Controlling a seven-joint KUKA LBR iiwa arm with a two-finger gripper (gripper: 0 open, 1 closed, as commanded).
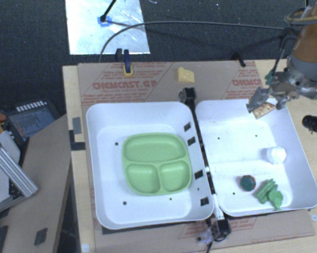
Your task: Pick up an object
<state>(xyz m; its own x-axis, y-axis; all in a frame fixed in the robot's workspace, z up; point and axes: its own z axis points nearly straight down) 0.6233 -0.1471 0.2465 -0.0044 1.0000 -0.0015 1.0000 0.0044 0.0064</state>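
Up at the upper right, the end effector (266, 100) hangs over the right bin's (307, 161) far corner with a tan cracker-like piece (263, 110) pinched between its fingers; other objects sit toward the lower right.

2 bins sit side by side on the worktop (52, 157). The left bin (101, 122) has a tray (155, 162) with 3 parts in it. The right bin (230, 140) has a ball (248, 182), a leafy toy (269, 192) just right of it, and a small lump (275, 154) behind them
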